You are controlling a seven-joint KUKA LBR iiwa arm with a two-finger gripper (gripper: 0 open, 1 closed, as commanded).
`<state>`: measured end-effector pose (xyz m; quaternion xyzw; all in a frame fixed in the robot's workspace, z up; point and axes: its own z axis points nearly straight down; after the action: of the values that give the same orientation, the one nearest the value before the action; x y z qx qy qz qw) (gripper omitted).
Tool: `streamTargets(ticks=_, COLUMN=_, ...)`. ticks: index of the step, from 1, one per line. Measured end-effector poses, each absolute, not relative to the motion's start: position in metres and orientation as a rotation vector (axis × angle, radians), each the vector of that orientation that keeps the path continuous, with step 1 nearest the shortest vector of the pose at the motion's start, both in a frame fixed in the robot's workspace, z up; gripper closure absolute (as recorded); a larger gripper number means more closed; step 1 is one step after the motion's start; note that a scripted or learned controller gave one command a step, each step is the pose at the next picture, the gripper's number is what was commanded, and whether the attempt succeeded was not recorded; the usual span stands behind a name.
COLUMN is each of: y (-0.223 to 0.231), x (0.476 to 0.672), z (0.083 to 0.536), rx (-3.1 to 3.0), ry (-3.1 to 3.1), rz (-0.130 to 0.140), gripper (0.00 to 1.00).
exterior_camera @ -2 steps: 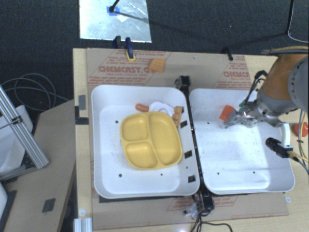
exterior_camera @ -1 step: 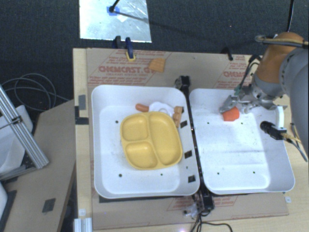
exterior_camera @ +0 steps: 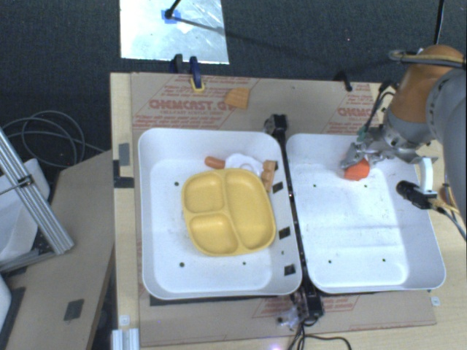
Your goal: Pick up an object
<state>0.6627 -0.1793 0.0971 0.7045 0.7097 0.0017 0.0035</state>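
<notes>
Orange, and small, the object point(exterior_camera: 357, 170) lies in the right bin point(exterior_camera: 365, 268) near its far edge, toward the far right corner, directly under the hand point(exterior_camera: 363, 154). The hand's tips meet the top of the orange object, but whether they are spread or closed on it I cannot tell. From there the grey arm point(exterior_camera: 430, 97) with its orange band rises off toward the counter's right edge. The remaining floor of the right bin, from its middle to its near edge, is bare white with loose specks, giving broad open room.

The left bin point(exterior_camera: 164, 268) is crowded: a yellow divided plate point(exterior_camera: 226, 214) fills its middle, with a small sausage-like piece point(exterior_camera: 214, 162), a white item point(exterior_camera: 241, 162) and a tan block point(exterior_camera: 268, 172) along the plate's far side. Both bins' inner rims nearly touch along black clips.

Cardboard point(exterior_camera: 182, 104) under the bins carries red printing, partly readable as "CHEMCAST". A tan block point(exterior_camera: 237, 98) lies on it near the far edge.
</notes>
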Motion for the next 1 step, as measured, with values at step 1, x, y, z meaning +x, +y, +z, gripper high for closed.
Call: streamTargets(ticks=1, y=-0.0965, x=0.6214, z=0.0849, rx=2.212, ry=2.232, rz=0.002, gripper=1.0)
